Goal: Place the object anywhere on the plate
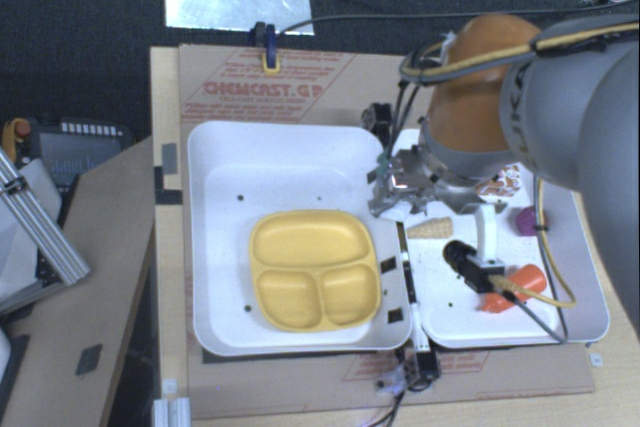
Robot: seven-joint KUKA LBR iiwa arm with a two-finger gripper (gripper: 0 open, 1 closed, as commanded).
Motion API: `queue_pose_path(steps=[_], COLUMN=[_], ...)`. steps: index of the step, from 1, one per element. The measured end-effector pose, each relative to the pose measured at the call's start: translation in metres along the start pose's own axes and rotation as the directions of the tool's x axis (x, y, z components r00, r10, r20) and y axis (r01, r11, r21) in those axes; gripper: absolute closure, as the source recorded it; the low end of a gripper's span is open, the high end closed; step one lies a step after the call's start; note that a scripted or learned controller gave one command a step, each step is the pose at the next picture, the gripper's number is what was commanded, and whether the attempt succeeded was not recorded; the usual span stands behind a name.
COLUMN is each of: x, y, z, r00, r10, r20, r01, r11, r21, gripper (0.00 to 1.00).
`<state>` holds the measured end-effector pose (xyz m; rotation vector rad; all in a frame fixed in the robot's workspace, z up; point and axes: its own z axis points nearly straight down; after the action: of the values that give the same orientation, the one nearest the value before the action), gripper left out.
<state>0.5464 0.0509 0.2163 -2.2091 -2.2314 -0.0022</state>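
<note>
Gripper at right bin edge, grip unclear, cone, orange piece, purple piece nearby, yellow plate apart

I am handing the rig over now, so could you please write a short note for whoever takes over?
Gripper: at the right bin's left edge, near the beige cone.
Yellow plate: in the left bin.
Cone, purple piece and orange piece lie in the right bin.
Done: no object on the plate yet.
Left: grasp one and set it on the plate.

A robotics lab; grey arm over white bins, aluminium strut, cardboard-lined bench.
</note>
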Motion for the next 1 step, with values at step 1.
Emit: queue_pose_path(steps=[1], x=[0.0557], y=[0.0038], z=[-0.0118], r00=[1.0], r10=[0.001], r20=[0.0], r01=[-0.001], r11=[1.0], r21=[-0.002], gripper=[1.0])
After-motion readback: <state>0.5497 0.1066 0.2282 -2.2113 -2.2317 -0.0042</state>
